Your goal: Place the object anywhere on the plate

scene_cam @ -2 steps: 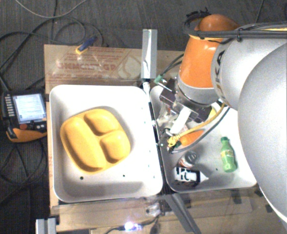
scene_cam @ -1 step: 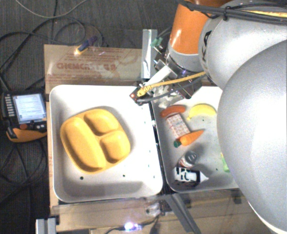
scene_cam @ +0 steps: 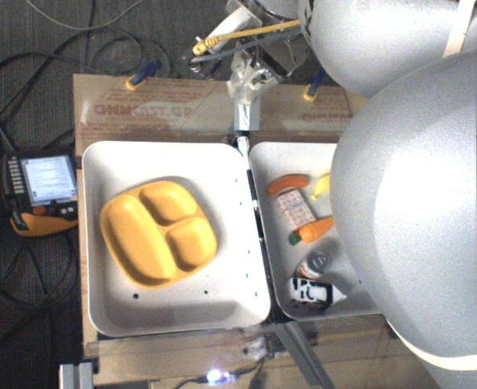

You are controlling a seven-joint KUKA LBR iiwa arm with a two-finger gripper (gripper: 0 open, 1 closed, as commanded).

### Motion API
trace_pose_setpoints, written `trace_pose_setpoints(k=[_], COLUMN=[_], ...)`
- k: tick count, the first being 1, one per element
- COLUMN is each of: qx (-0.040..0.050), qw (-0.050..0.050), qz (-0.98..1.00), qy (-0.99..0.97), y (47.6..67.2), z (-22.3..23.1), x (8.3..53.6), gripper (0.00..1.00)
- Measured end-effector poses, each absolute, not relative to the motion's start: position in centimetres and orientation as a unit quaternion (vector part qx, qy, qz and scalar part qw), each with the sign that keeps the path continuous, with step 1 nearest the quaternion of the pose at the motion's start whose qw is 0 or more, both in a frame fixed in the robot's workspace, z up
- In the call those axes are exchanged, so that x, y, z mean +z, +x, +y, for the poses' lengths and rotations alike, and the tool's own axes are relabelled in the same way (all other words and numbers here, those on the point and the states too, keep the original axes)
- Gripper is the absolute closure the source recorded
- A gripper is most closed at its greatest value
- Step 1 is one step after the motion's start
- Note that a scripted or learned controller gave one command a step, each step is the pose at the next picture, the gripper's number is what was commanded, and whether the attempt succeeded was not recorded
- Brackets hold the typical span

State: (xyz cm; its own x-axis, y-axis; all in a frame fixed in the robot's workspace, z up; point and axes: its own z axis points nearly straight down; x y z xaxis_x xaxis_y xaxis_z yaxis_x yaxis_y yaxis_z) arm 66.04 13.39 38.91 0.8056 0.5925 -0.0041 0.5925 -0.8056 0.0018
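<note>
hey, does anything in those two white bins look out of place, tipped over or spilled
Nothing stands out. The yellow three-compartment plate lies flat in the left white bin, bare. In the right white bin, the orange carrot, yellow banana and small packets are loosely scattered; nothing spilled or broken.

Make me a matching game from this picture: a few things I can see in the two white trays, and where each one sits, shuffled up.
Things:
1. yellow plate
2. carrot
3. sausage
4. black and white packet

Places:
A. nearest the bottom of the right bin
B. left bin
C. top of the right bin, near the divider
D. middle of the right bin, beside the grey arm

Pairs: 1-B, 2-D, 3-C, 4-A
</note>
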Motion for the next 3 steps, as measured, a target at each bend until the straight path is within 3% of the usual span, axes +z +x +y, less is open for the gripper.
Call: trace_pose_setpoints(k=[1, 2, 3], qx=[-0.0031, -0.0024, -0.0015], qw=[0.001, 0.001, 0.0], qz=[0.44, 0.132, 0.173], qy=[0.898, 0.991, 0.985], y=[62.4, 59.2, 65.5], z=[15.0, 17.2, 22.4], x=[34.5, 31.5, 39.9], gripper=[1.0, 1.0, 1.0])
